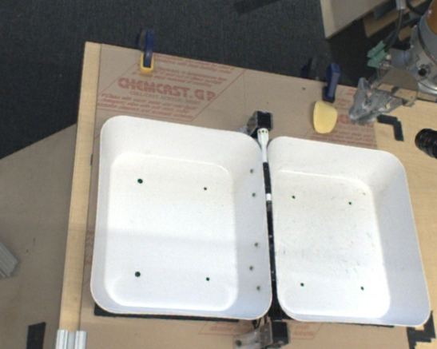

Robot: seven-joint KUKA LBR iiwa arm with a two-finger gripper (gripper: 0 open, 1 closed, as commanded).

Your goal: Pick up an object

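A small pale yellow object (324, 117) lies on the brown board just beyond the far rim of the right bin (403, 236), outside both bins. My gripper (364, 108) hangs at the top right, above the board and a little to the right of the yellow object, apart from it. Nothing shows between the gripper and the board. The grey wrist with its orange band rises out of the picture's top right corner.
The left bin (103, 194) and the right bin sit side by side on the board. A black clip (260, 122) stands at the far end of the seam between them. Blue clamps (147, 42) hold the board's far edge.
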